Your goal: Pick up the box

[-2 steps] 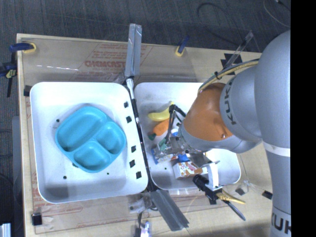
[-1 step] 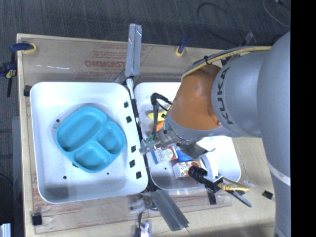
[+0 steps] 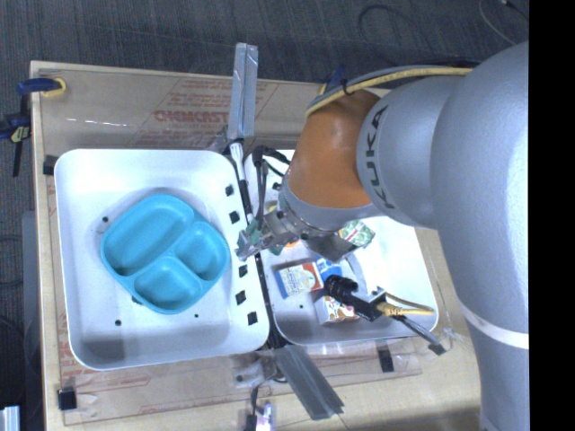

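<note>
Hanging low over the right white bin (image 3: 422, 268), claw (image 3: 254, 238) state unclear, needing to reach the small blue-and-white cardboard box (image 3: 298, 279) just beside.

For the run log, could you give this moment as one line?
arm: over right bin | box: lying in bin | left bin: blue tray

Probably a robotics lab or test cell. Plywood worktop (image 3: 135, 106) on dark carpet (image 3: 135, 16), two white bins (image 3: 81, 330) fixed side by side, blue clamp (image 3: 38, 86) at ten o'clock, big grey-and-orange KUKA arm (image 3: 431, 151) entering from three o'clock.
</note>
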`<state>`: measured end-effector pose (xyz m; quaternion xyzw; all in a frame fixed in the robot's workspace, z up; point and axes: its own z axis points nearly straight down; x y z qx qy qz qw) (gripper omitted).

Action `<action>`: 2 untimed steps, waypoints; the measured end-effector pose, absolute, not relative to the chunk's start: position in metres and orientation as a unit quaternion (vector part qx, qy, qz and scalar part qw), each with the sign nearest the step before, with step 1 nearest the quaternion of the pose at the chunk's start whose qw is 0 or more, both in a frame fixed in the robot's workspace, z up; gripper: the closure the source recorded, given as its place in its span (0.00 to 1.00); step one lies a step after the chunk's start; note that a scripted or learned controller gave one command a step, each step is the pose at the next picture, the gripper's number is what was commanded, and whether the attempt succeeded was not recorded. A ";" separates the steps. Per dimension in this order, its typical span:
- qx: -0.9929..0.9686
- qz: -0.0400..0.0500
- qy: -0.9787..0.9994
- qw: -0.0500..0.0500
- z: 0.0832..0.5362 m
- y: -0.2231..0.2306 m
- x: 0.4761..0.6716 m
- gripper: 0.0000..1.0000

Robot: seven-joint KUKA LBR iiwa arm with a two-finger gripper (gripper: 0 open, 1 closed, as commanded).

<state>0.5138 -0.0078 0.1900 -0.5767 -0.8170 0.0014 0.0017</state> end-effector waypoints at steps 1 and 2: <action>-0.577 0.001 -0.817 0.002 0.190 -0.008 0.514 0.00; -0.591 0.002 -0.806 0.002 0.190 -0.050 0.481 0.00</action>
